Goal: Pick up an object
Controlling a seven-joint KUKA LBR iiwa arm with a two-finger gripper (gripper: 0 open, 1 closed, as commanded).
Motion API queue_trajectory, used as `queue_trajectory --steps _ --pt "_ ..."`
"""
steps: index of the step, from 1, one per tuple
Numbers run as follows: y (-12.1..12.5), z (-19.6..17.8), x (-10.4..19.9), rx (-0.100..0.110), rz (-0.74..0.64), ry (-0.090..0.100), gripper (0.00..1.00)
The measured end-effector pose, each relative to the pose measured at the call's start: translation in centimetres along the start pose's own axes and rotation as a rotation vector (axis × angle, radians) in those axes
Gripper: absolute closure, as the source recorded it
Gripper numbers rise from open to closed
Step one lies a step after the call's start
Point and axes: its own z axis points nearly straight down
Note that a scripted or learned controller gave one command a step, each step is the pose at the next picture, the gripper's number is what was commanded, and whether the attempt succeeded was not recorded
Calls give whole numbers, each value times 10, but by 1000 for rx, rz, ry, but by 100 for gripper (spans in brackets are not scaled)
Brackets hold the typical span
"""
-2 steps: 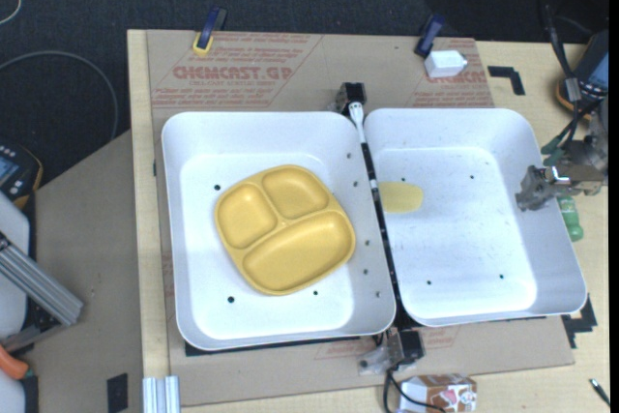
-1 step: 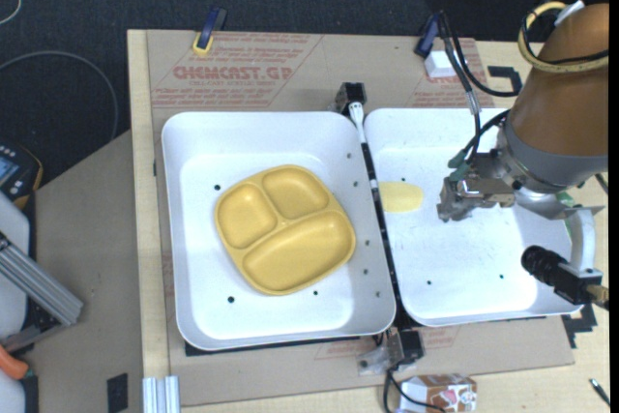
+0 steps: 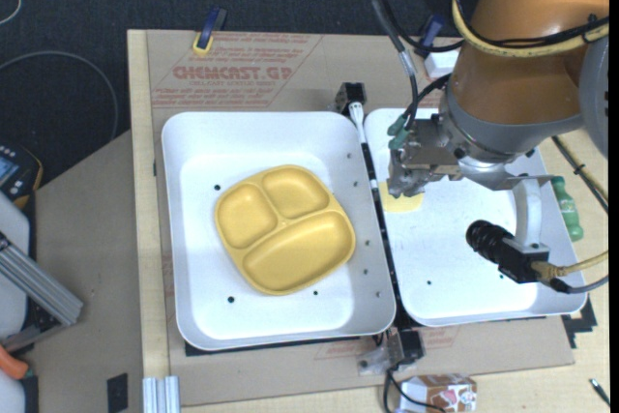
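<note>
Altogether: one yellow tray, one pale-yellow block; jaws state unclear.

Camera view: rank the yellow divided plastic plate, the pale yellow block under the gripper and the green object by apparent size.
1. Yellow divided plastic plate.
2. Green object and pale yellow block under the gripper: too alike and partly hidden to rank.

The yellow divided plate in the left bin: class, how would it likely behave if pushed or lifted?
The plate looks like moulded plastic, so probably stiff and light. It lies flat, so it would likely slide across the bin rather than tip or roll. Its glossy, shallow rim may slip from a pinch.
</note>
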Motion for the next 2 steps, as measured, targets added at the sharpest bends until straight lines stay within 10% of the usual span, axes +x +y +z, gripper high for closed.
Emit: queue_trajectory --steps 1,2 --pt "-5 -42 -21 2 11 -3 100" --pt "-4 -93 21 1 5 -1 100"
